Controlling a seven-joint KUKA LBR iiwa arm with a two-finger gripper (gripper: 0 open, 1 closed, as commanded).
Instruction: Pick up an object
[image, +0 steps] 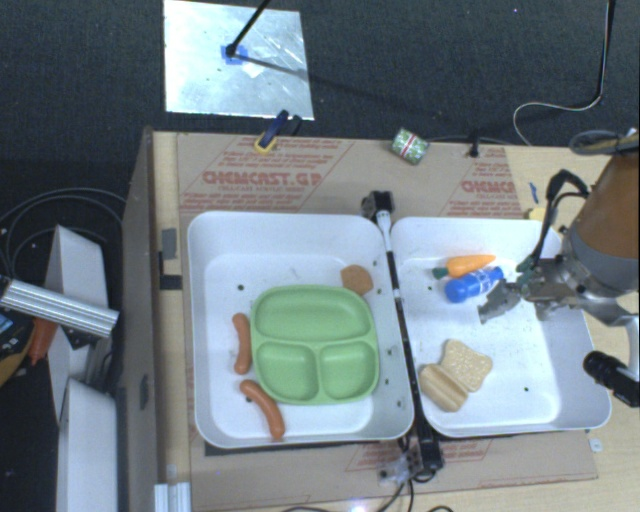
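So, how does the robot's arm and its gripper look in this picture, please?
The arm enters from the right: a broad orange-brown band sits above a rounded grey wrist section. A thin black cable loops beside it. The gripper is dark grey metal, narrow and angular, tapering towards its tip. I can read no markings on it.

A green tray (315, 345) and brownish-orange sausages (262, 408) lie in a white bin (200, 300); nearby, an orange carrot (470, 265).

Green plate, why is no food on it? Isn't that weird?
Yes. The green plate holds nothing, while two sausages and a cookie lie beside it in the left bin.
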